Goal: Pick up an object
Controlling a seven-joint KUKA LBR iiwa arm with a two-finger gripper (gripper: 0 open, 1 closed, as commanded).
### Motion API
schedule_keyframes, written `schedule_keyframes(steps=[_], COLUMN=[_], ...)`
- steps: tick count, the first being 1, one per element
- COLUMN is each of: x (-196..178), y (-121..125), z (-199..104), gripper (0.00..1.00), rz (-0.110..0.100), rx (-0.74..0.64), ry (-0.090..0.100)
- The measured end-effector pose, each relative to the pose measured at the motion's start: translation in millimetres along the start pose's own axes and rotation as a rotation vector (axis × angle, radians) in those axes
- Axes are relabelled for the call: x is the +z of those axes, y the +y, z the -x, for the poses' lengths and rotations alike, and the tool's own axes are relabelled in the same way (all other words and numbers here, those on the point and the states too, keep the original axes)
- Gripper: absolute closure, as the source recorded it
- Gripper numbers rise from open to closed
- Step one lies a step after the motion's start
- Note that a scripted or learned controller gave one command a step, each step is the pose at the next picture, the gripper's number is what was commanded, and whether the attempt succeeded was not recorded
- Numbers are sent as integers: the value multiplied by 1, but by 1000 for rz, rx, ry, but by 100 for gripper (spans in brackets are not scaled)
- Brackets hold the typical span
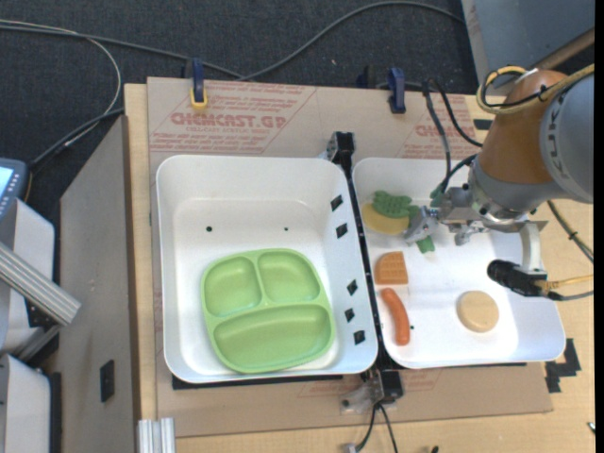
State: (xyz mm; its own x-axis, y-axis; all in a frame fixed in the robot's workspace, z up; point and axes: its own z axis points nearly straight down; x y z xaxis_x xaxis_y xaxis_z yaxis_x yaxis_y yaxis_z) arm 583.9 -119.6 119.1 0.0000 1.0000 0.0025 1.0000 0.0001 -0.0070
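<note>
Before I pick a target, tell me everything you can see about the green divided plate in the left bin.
The green divided plate is light green, looks like matte plastic, and is a rounded rectangle with three compartments: two small ones on the far side and one wide one nearest the camera. Nothing lies in any compartment. It lies flat and right side up, slightly rotated, on the floor of the left bin, toward the bin's near edge. Only the bin appears to touch it; the gripper is over the right bin.

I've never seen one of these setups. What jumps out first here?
Probably the bright green divided plate lying in the left bin. Next, the grey and orange arm reaching over the right bin, where toy foods lie: a red sausage, an orange square and a tan round.
</note>
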Motion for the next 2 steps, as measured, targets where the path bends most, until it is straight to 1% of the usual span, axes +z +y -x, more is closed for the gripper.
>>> schedule_keyframes(steps=[1, 2], x=[33, 23], y=[2, 1], z=[1, -1], gripper=[0, 100], rz=[10, 8], rx=[2, 1], ry=[-3, -1])
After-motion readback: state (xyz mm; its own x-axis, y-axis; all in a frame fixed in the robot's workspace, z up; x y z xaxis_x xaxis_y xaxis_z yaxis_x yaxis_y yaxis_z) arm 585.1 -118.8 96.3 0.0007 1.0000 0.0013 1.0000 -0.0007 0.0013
